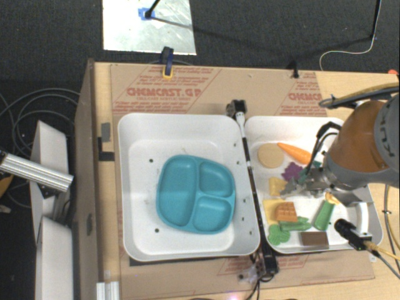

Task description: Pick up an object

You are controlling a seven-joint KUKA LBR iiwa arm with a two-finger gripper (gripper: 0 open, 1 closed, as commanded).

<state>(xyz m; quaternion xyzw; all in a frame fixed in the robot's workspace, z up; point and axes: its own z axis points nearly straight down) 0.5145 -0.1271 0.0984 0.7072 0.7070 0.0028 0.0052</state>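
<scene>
The right bin [369,227] holds a heap of small toy foods, and any one of them could be the thing to pick up. There is an orange carrot [294,151] near the back, a round tan cookie [270,155] just beside it, a purple bunch of grapes [292,172], a small yellow block [277,185], a waffle [286,212] lying on a yellow slice, a green pickle [324,215], a green pea pod [287,232] and a brown bar [313,239] at the front. They look like light, hard plastic toys, so I think they will not squash or break, but they may be smooth and slip. The pickle and the carrot are long and thin, so the best place to pinch them is across the middle. The flat cookie and the bar would be harder to get under. The claw [310,179] hangs low over the middle of this bin, near the grapes, and I cannot tell how wide it is or if it has anything. The toys lie close, some touching, so there is little room between them, and the bin walls are near. The left bin [134,136] has a blue plate [195,194] with three parts. Both bins sit on a brown worktop [187,83].
</scene>
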